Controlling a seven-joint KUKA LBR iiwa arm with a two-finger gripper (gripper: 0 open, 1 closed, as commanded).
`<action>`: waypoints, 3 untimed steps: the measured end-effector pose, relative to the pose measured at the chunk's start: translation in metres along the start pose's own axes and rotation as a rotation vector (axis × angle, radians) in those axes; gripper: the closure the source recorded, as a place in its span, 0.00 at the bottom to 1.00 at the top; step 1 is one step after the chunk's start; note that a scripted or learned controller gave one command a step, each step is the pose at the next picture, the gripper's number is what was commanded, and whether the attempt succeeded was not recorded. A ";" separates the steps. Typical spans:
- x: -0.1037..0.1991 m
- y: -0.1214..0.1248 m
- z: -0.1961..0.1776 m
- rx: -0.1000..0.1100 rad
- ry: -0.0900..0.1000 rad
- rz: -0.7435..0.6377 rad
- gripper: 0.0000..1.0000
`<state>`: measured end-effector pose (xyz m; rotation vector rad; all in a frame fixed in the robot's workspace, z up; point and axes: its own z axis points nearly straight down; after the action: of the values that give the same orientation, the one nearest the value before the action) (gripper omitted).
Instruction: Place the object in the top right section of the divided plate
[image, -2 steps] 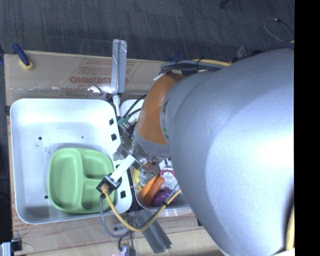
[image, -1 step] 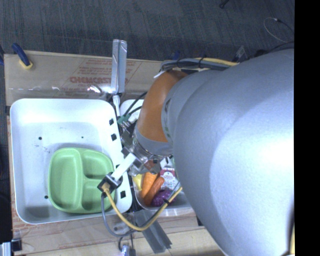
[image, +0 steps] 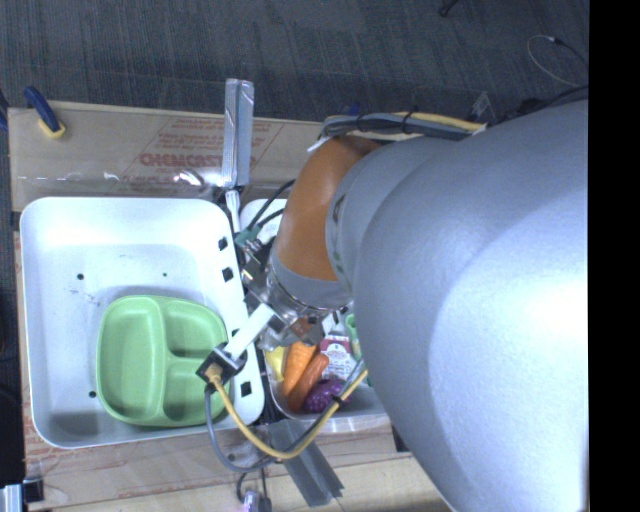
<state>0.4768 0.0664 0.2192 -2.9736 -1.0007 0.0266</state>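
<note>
The green divided plate (image: 160, 358) lies in the left white bin (image: 60, 250), toward its front, and all its sections are bare. My gripper (image: 300, 340) is low in the right bin, under the orange wrist band, right over a pile of toy food. An orange carrot (image: 298, 368) and a purple bunch of grapes (image: 322, 396) lie just in front of it. I cannot make out whether any of them is held.
A yellow piece (image: 274, 362) and a red-and-white packet (image: 338, 356) share the right bin (image: 365, 415). The large grey arm covers most of that bin. A white bracket with yellow cable (image: 232, 362) overhangs the divider between the bins, beside the plate's right edge.
</note>
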 end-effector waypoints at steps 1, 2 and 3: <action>-0.010 0.012 0.030 0.000 0.008 0.341 1.00; -0.028 0.037 0.013 -0.003 0.012 0.434 1.00; -0.023 0.029 0.030 0.000 0.009 0.438 1.00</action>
<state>0.4753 0.0298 0.1893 -3.1207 -0.3303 0.0149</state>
